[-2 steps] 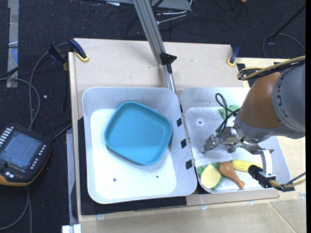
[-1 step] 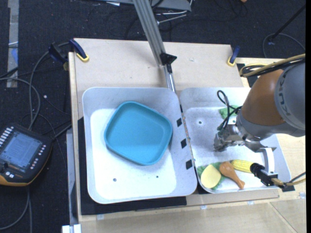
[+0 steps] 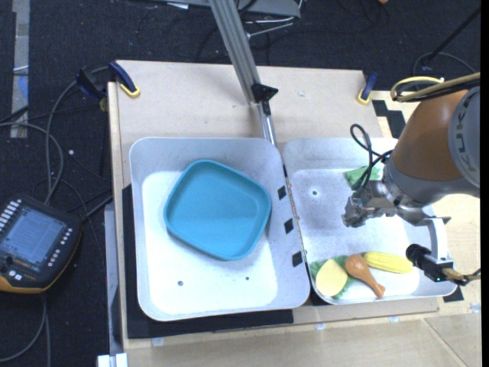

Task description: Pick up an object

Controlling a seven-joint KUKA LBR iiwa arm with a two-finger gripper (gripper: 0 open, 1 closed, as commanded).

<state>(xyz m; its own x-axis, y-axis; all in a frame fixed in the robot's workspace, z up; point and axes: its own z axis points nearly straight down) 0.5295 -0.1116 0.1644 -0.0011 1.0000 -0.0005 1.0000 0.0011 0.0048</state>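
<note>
Yellow toy corn (image 3: 388,262) lies in the right bin (image 3: 306,176), near its front edge, beside a brown drumstick (image 3: 364,273) and a pale yellow-green piece (image 3: 331,277). Gripper (image 3: 356,214) hovers above them, finger state impossible to tell. Blue plate (image 3: 218,209) sits in the left bin (image 3: 153,281).

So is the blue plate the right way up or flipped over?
Right way up. The blue plate lies flat in the left bin, its raised rim surrounding a sunken middle that faces the camera, with nothing on it.

gripper (image 3: 356,214) above right bin (image 3: 321,159)
</note>
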